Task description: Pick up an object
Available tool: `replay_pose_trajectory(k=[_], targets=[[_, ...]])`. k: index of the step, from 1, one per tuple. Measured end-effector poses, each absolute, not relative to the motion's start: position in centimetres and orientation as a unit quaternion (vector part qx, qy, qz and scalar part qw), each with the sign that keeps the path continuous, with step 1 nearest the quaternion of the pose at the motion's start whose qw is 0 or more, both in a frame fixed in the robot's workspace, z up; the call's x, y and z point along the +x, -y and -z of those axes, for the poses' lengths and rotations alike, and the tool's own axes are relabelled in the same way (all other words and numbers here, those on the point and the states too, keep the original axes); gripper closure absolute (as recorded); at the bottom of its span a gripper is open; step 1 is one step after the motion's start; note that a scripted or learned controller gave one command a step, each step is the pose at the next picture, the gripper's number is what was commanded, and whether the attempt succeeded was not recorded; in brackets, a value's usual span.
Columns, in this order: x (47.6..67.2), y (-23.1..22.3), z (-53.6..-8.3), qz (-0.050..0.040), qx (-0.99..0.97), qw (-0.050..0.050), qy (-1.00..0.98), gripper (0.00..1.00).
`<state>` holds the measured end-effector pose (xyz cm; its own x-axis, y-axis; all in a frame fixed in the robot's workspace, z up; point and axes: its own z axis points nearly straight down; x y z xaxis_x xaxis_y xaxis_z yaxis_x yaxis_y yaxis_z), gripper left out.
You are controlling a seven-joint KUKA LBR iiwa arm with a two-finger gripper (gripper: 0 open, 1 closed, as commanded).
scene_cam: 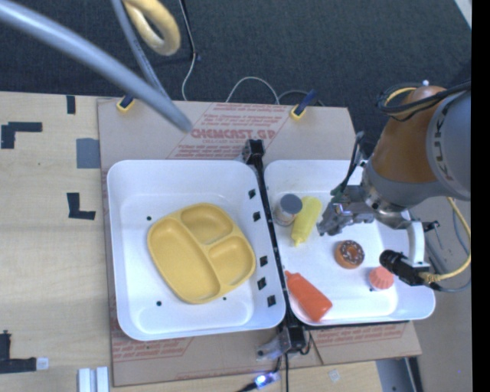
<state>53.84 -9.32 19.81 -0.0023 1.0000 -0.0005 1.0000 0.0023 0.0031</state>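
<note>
A blurred grey pole (92,57) slants across the upper left, nearest the lens, with a yellow loop (153,23) beside it. Below, the worktop (46,230) carries a cardboard sheet (230,130) printed in red; the word "CHEMCAST" can be made out, the rest is too faint to read. On the sheet sit two white bins side by side. The left bin (122,191) holds a yellow divided plate (200,251) lying flat near its middle. The arm (417,153) reaches in from the right over the right bin (413,310), its claw (337,218) hanging just right of a yellow bottle-shaped toy (305,220); whether the claw is spread or pressed together I cannot tell. An orange-red carrot-like piece (308,296) lies at the bin's front left corner. A grey round can (289,207) touches the yellow toy's left side. A brown sprinkled doughnut (350,253) sits mid-bin, and a small orange-pink strawberry (380,279) lies just right of it.
</note>
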Motion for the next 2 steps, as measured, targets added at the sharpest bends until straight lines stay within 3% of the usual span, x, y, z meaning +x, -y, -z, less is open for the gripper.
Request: replay_pose_trajectory(k=[1,2], targets=[[54.2,9.5,-24.1,-0.0008,0.707,0.001,-0.708,1.0],[55.0,3.8,-24.5,-0.0002,0.705,-0.001,-0.71,1.0]])
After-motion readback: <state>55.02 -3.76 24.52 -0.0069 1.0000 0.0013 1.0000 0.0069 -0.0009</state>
